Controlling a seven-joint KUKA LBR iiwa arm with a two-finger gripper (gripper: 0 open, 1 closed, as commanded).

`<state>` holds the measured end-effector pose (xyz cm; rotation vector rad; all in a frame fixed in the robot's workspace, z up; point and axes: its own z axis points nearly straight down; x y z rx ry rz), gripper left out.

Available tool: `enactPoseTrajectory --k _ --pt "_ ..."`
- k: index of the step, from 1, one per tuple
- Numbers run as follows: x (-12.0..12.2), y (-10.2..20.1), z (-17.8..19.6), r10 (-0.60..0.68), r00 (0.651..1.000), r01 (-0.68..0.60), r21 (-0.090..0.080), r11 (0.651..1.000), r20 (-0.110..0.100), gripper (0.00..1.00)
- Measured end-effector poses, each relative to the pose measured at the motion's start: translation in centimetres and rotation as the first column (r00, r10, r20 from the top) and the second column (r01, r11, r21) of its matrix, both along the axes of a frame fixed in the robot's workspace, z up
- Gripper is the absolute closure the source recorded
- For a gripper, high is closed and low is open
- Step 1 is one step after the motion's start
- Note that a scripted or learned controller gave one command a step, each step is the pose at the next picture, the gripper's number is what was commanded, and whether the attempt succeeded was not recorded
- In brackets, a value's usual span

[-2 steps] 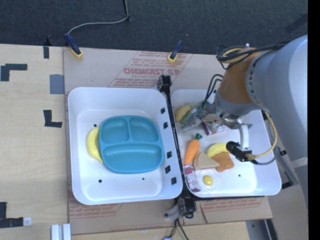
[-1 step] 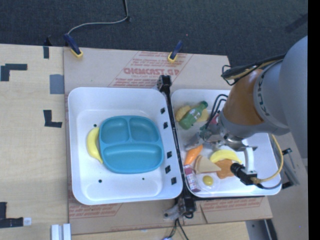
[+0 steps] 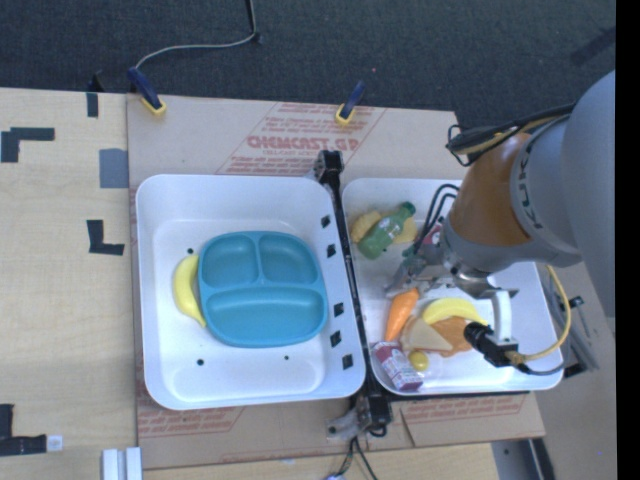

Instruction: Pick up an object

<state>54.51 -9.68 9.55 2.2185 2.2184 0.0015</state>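
Here, arm [image 3: 520, 208] reaching into right bin [image 3: 545, 383]; hand [image 3: 418, 273] low above carrot [image 3: 400, 313], grip state unclear. Blue tray [image 3: 263, 288] in left bin [image 3: 160, 268].

Two bins sit side by side on the worktop [image 3: 60, 268]. In the left bin [image 3: 160, 368] a divided plate [image 3: 263, 288] lies in the middle, with a banana [image 3: 185, 290] tucked against its left edge. In the right bin [image 3: 540, 378] a bottle [image 3: 385, 228] lies at the back left, a carrot [image 3: 400, 313] in front of it, and a packet [image 3: 398, 363] nearest the front rim.
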Motion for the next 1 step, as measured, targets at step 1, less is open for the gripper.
enactPoseTrajectory --k 1 --pt "1.9 5.78 8.88 0.002 1.0 -0.002 0.003 1.0 -0.004 1.0"
